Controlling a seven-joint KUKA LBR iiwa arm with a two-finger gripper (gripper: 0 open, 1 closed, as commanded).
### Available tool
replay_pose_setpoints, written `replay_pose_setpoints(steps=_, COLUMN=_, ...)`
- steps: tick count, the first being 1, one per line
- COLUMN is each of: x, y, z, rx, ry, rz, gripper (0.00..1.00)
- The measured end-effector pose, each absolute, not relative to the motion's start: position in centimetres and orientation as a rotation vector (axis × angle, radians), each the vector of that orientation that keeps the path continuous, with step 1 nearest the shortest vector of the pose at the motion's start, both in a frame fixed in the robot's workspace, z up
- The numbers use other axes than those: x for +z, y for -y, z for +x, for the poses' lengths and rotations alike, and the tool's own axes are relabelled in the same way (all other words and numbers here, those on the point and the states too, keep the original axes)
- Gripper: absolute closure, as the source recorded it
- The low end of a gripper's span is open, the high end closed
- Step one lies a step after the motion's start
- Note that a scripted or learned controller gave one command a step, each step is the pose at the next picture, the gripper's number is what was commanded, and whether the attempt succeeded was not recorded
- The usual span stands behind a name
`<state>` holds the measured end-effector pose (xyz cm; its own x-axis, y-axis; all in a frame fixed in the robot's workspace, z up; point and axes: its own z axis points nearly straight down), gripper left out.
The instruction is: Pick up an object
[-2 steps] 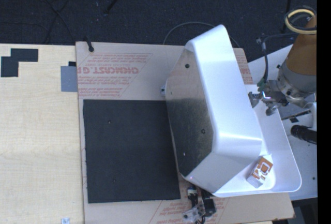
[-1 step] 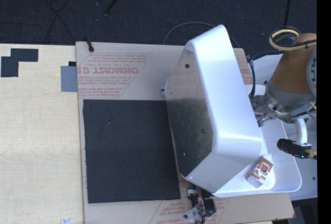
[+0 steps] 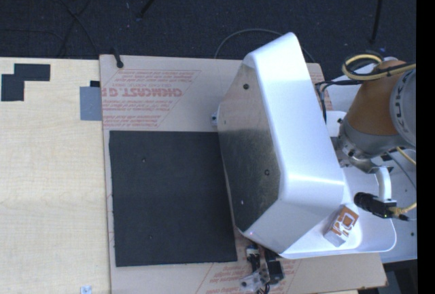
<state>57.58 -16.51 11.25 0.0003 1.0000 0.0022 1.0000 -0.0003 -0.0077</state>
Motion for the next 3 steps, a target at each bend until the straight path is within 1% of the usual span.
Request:
replay_pose_setpoints(steps=1, x=12.5, y=16.6, z=57.7, rx=0.004, ry=2.216, rz=-2.220, gripper=1.00)
replay_pose_setpoints(steps=3, x=21.5, y=17.3, z=57.0, rx=-0.002, ry=2.224, rz=-2.221, gripper=1.00)
